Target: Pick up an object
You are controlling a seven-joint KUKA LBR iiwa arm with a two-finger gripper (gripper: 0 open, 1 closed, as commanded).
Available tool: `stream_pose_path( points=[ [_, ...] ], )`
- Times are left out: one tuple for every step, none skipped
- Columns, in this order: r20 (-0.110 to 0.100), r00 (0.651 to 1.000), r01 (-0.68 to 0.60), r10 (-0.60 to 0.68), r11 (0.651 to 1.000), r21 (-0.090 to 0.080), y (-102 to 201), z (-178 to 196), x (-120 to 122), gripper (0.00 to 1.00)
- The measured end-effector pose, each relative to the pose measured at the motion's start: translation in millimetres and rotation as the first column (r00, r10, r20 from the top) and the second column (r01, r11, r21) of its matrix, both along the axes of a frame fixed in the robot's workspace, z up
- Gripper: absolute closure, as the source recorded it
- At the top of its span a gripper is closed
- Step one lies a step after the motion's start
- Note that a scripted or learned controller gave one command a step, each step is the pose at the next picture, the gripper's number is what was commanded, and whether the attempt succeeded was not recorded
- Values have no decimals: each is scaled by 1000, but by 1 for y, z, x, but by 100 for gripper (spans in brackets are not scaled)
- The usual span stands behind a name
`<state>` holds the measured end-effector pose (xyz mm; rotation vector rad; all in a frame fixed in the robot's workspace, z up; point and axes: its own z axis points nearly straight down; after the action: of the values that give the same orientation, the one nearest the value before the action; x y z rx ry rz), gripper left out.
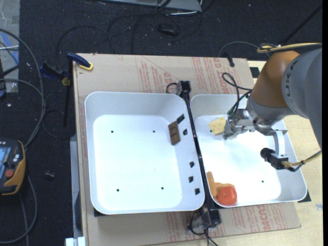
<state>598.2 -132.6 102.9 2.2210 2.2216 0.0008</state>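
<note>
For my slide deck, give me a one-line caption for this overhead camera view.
KUKA arm's gripper beside a pale yellow block in the right bin, with a red-orange object near its front corner.

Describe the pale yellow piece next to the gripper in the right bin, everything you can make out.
The pale yellow piece is a small, blocky chunk with an uneven outline, matte and soft-looking, perhaps foam or sponge. It lies on the floor of the right bin near the far left corner, close to the divider. The gripper sits right at its right edge; whether they actually touch is unclear. It looks whole and rests flat.
</note>
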Motion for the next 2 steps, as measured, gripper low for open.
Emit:
stream_pose_path(
  points=[
    [1,1000,1,-1,1000,-1,-5,42,1,100],
    [3,1000,-1,1,1000,-1,5,93,-3,100]
  ],
)
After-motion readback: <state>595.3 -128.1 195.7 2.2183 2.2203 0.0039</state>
